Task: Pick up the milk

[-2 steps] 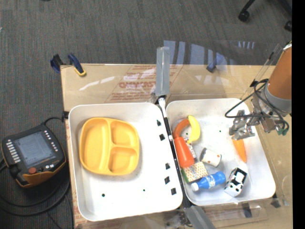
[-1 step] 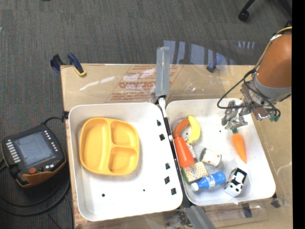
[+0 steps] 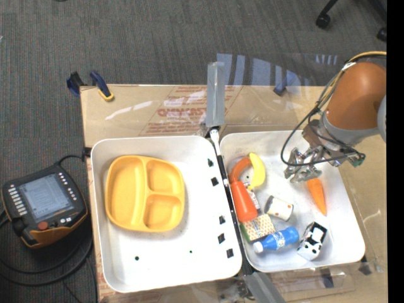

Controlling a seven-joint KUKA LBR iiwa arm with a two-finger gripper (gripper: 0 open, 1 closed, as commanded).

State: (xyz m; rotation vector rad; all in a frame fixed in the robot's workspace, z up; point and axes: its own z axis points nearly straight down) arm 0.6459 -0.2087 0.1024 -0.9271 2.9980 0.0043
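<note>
Reading left to right off the right bin (image 3: pixel 353 229): I see a teach pendant (image 3: pixel 43 204) on the floor far left of it, then the left bin (image 3: pixel 158 264) beside it holding one yellow divided plate (image 3: pixel 145 193). Inside the right bin lie one red bottle (image 3: pixel 242 201), one banana (image 3: pixel 256 170), one small white cup (image 3: pixel 279 207), one blue bottle (image 3: pixel 276 240), one carrot (image 3: pixel 317 196) and the milk (image 3: pixel 312 240), a cow-patterned carton near its front right corner. The gripper (image 3: pixel 304 166) hangs over its back, just behind the carrot; I cannot tell how the jaws stand.
</note>
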